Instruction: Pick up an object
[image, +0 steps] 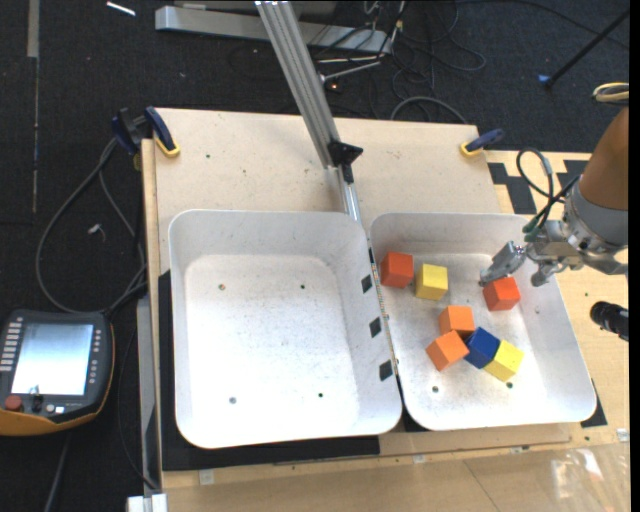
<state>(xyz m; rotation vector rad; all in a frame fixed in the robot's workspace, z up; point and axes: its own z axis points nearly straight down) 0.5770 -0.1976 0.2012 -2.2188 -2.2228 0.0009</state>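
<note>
claw (512, 268) hangs spread just above the orange block (502, 293) in the right bin (560, 400) — centre both fingers astride it, descend straight, then close.

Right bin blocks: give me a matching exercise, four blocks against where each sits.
Blocks:
1. blue block
2. yellow block by the orange pair up top
3. red-orange block
4. orange block nearest the divider

Places:
A. just below the gripper, toward the right bin's right side
B. upper left of the right bin, beside the divider
C. in the lower cluster, between an orange block and a yellow one
D. directly right of the orange block at upper left

Pairs: 1-C, 2-D, 3-A, 4-B
</note>
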